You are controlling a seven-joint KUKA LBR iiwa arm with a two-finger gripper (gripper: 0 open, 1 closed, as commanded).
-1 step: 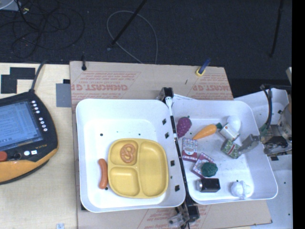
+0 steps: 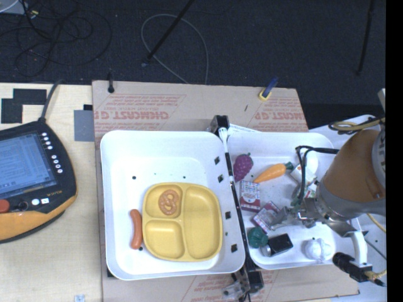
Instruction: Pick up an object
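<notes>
**Clerk:** Table (image 2: 69, 99), pale wood, with brown cardboard (image 2: 189, 102) laid over it and two white bins on top; dark carpet and loose cables lay beyond. Entries ran from the near edge outward.

**Checker:** Right bin (image 2: 280, 264), near side?

**Clerk:** One small black block (image 2: 279, 243), one white rounded object (image 2: 317, 248), one dark green lump (image 2: 256, 236). Further in, one crumpled silvery packet (image 2: 266, 216), one red-and-white carton (image 2: 250, 194). At the far side, one purple toy (image 2: 242, 166) and one toy carrot (image 2: 272, 173).

**Checker:** Left bin (image 2: 119, 153)?

**Clerk:** One yellow divided plate (image 2: 195, 222) with a pretzel (image 2: 169, 201) in its far-left compartment; one toy sausage (image 2: 135, 229) just beside the plate's left rim.

**Checker:** And the arm (image 2: 352, 168)?

**Clerk:** It reached in from the right, low over the right bin. The gripper (image 2: 295, 211) sat near the silvery packet, between carton and white object. Whether it was open or closed could not be told; the tips were too dark and cluttered.

**Checker:** Progress?

**Clerk:** Judged early to middling. Every item appeared to rest on the bin floor, nothing visibly lifted. A grasp and a lift were both still outstanding.

**Checker:** Elsewhere?

**Clerk:** One control pendant (image 2: 28, 175) on the table, left; one blue-and-yellow clip (image 2: 268, 89) at the cardboard's far edge.
</notes>
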